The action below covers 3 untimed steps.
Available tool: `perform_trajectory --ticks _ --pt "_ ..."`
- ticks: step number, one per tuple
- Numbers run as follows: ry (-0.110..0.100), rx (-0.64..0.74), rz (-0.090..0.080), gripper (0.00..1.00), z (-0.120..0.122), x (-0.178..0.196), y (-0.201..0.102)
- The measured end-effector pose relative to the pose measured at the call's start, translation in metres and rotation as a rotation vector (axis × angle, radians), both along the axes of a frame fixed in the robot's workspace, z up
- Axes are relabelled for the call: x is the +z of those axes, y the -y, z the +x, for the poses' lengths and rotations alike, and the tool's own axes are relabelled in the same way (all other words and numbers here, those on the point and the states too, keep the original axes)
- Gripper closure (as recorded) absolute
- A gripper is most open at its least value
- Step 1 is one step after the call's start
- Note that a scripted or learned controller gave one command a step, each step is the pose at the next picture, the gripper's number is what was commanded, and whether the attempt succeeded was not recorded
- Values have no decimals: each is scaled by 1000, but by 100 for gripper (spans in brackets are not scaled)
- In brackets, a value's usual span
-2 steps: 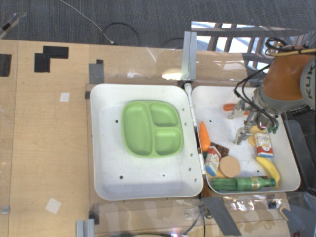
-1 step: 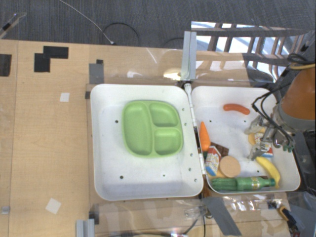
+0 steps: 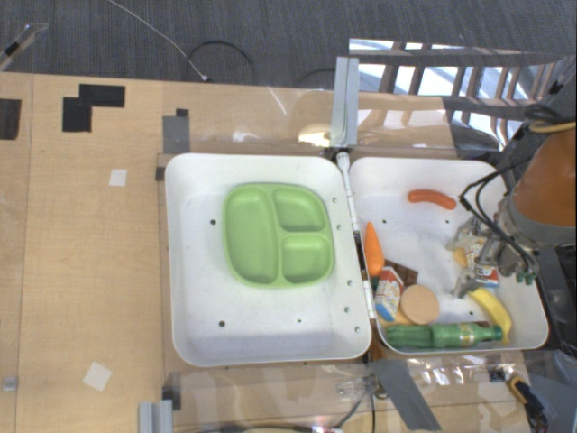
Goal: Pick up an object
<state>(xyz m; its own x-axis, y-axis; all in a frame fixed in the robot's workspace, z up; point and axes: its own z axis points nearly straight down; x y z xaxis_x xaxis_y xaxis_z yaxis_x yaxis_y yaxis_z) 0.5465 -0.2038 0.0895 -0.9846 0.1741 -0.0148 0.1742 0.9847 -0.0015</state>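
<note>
Banana (image 3: pixel 492 308) lies near the right bin's (image 3: pixel 424 177) front right corner, just beside my pincer (image 3: pixel 480 269), which hangs over the bin's right side; I cannot tell its state. Green bottle (image 3: pixel 444 336) lies along the front wall, round wooden disc (image 3: pixel 419 305) just behind it. Carrot (image 3: pixel 373 253) rests along the left wall, sausage (image 3: pixel 432 198) toward the rear. Green divided plate (image 3: pixel 277 234) sits mid left bin (image 3: pixel 194 242).

Robotics lab test cell: pale wooden bench (image 3: pixel 81 269) carrying black square marker patches (image 3: pixel 90 105), two shallow white plastic bins (image 3: pixel 194 332) sitting side by side, thin black cable (image 3: pixel 221 54) trailing over dark grey carpet floor (image 3: pixel 270 16), metal frame rails (image 3: pixel 433 75) standing behind.
</note>
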Motion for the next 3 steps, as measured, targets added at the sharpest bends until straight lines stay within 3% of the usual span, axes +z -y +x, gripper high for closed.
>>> perform_trajectory --ticks 1,2,3 --pt "1 35 -1 0 -2 0 1" --pt "-1 -39 3 0 79 -1 -1" --pt "-4 -66 3 0 36 -1 2"
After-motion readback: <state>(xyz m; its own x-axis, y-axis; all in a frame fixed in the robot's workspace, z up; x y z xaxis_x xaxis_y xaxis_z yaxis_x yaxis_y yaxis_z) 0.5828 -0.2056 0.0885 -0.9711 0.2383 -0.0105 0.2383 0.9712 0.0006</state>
